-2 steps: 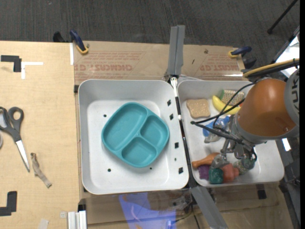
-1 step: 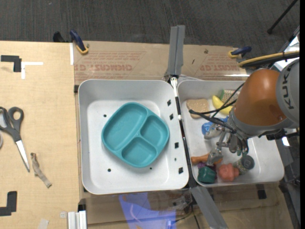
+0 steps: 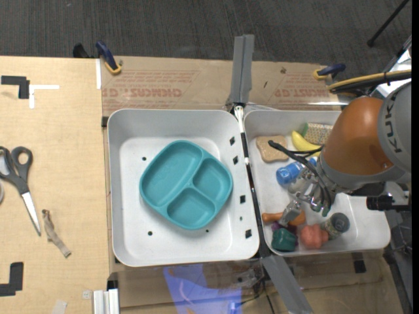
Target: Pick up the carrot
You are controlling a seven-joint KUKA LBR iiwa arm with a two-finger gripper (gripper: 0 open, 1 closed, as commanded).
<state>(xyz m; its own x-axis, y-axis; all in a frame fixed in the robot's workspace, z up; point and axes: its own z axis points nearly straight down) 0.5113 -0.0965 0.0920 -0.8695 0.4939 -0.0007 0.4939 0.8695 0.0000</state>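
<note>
The carrot [image 3: 273,217] is a small orange stick lying flat near the front left of the right bin [image 3: 366,241]. Its right end runs under the gripper. My gripper [image 3: 294,209] hangs low over the carrot, its tip right at the carrot's middle, reaching down from the orange-banded wrist [image 3: 353,142]. The wrist hides part of the bin behind it. The carrot still rests on the bin floor.
Around the carrot lie a green object [image 3: 283,239], a red-pink fruit [image 3: 313,235], a grey round piece [image 3: 339,224], a blue object [image 3: 288,174], a bread slice [image 3: 268,148] and a banana [image 3: 302,141]. A teal divided plate [image 3: 186,184] sits in the left bin [image 3: 124,241]. Scissors [image 3: 19,175] lie on the bench.
</note>
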